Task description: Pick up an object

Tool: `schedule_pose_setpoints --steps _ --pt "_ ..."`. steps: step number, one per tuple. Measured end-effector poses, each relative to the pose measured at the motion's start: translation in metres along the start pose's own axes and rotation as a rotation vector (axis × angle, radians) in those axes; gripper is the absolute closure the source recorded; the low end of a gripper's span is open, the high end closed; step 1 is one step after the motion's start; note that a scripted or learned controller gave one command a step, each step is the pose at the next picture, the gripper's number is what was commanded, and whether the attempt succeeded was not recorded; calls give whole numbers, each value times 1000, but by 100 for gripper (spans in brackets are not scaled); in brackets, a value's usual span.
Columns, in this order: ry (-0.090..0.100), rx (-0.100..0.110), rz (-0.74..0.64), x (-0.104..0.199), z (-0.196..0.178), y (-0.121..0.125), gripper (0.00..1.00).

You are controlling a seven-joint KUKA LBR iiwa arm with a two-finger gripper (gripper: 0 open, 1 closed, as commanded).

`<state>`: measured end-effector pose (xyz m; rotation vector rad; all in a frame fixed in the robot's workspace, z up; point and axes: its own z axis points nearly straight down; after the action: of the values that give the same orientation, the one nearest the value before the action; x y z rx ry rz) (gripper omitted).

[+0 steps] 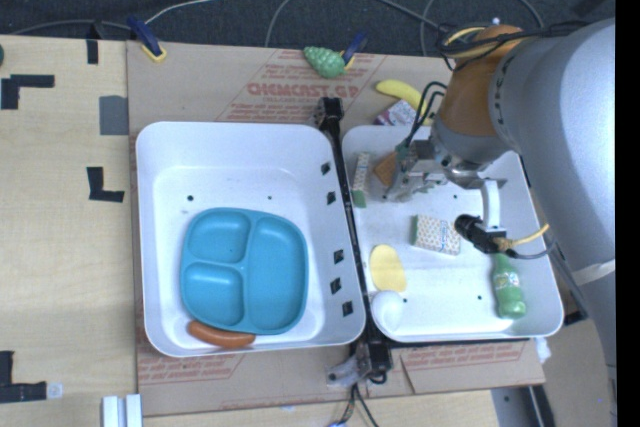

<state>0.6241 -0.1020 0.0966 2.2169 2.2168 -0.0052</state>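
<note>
Glossy plastic tray [245,270], cardboard underlay [265,90]

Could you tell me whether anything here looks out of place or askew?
Yes: a banana and a green toy lie on the cardboard behind the bins, outside both. In the left bin, a hot dog sits wedged beside the blue plate, not on it.

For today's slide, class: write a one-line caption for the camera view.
KUKA arm's gripper lowered into the right bin near a green bottle; left bin holds a blue tray.
</note>
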Motion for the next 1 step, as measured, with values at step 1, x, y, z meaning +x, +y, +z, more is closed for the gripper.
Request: schedule_pose_setpoints --steps 1 --pt "-1 1 0 0 1 0 0"
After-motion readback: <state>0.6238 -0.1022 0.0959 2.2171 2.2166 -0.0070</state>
